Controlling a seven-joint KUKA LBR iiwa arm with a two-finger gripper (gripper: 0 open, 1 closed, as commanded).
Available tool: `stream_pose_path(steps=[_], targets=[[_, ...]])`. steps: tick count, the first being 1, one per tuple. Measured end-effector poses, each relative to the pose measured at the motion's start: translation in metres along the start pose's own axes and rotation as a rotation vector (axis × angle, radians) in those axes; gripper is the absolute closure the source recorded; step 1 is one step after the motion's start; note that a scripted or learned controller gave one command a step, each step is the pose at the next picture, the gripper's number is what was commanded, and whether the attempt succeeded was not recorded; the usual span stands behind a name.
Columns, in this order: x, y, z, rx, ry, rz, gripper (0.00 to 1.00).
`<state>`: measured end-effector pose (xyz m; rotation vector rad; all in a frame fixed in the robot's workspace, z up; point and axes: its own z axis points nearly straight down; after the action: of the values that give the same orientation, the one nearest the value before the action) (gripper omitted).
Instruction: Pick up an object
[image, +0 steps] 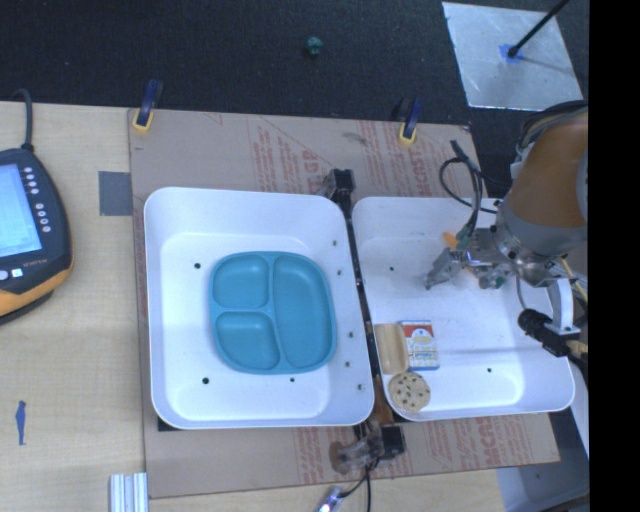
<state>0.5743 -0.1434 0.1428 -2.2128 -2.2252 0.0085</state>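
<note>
The arm (545, 190) reaches in from the right over the right bin (400, 225), its gripper (447, 268) low above the bin floor with nothing between its 2 fingers; whether they are spread I cannot tell. A cookie (409, 391), a small box (421, 346) and a tan block (389, 348) lie together at that bin's near left corner, apart from the gripper, and a blue divided plate (272, 311) sits in the left bin (180, 225).

Arm (545, 185) reaching from right, pincer (440, 275) low

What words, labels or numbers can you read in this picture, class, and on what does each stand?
Red print on the brown cardboard sheet: too blurred to read.
Label on the small white and red box: too small to read.
Lit screen of the black and orange handheld pendant: unreadable.
Nothing reads clearly.
</note>
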Motion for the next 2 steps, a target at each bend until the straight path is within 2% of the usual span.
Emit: stream_pose_path(steps=[1, 2], targets=[[-0.037, 0.047, 0.041, -0.005, 0.002, 0.002, 0.00], [-0.068, 0.082, 0.050, -0.004, 0.002, 0.001, 0.00]])
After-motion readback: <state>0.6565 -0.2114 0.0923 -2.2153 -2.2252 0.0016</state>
